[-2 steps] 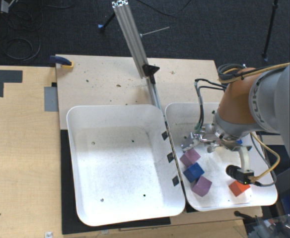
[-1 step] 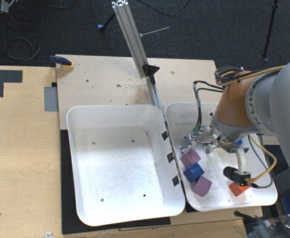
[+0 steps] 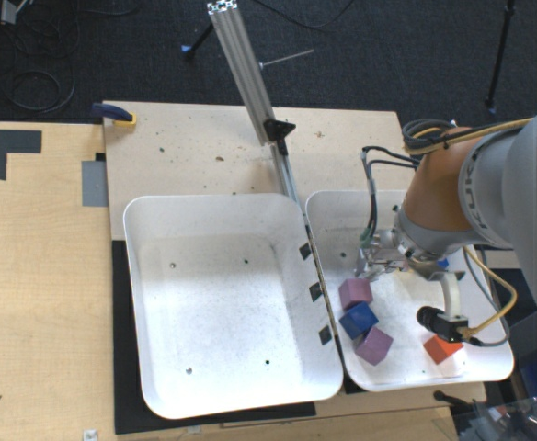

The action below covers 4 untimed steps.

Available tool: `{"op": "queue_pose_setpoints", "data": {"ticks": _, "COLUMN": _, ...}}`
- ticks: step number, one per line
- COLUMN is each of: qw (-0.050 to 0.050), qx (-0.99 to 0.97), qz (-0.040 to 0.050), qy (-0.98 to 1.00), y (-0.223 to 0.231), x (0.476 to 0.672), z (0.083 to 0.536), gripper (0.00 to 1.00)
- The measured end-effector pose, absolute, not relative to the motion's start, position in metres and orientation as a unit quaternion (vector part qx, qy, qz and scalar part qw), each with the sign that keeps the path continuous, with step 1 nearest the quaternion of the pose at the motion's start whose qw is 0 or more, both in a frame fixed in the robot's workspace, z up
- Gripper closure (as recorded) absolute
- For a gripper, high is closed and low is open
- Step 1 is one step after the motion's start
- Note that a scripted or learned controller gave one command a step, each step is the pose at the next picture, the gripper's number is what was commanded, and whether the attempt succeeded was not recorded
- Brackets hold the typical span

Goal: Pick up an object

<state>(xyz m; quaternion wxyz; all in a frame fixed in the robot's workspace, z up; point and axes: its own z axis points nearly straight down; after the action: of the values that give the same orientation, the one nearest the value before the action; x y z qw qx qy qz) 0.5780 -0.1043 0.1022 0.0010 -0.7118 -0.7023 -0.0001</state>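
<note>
Although the gripper [image 3: 376, 263] hangs low inside the right-hand shallow white plastic bin [image 3: 489, 361], just above the mauve cube-shaped block [image 3: 356, 292], I cannot tell from this slanted view how it is set, nor whether anything sits in it. That mauve block lies touching a dark blue block [image 3: 359, 319], which in turn touches a second, lighter purple block [image 3: 373, 345]; all three crowd against the bin's left wall, near the divide with the left-hand white bin [image 3: 158, 246]. An orange-red block [image 3: 442, 349] rests apart, towards the right bin's near corner. My judgement is that the packed row is the main hazard: a descent slightly off-centre could land on a block's top or edge and shove it into its neighbour or the wall, leaving nothing caught. The wall itself may block one side of the grasp, and the arm's looping cables hang close over the bin.
</note>
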Motion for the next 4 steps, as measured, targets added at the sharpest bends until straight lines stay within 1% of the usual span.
{"op": "queue_pose_setpoints", "data": {"ticks": 1, "qw": -0.001, "qx": -0.709, "qz": -0.0009, "qy": -0.706, "y": -0.102, "x": 0.574, "z": 0.163, "gripper": 1.00}}
{"op": "queue_pose_setpoints", "data": {"ticks": 2, "qw": -0.001, "qx": -0.707, "qz": -0.0009, "qy": -0.707, "y": -0.102, "x": 0.579, "z": 0.206, "gripper": 1.00}}
{"op": "queue_pose_setpoints", "data": {"ticks": 3, "qw": 0.000, "qx": -0.707, "qz": -0.0002, "qy": -0.708, "y": -0.104, "x": 0.579, "z": 0.234, "gripper": 1.00}}
{"op": "queue_pose_setpoints", "data": {"ticks": 4, "qw": 0.001, "qx": -0.705, "qz": -0.0006, "qy": -0.709, "y": -0.050, "x": 0.581, "z": 0.243, "gripper": 1.00}}
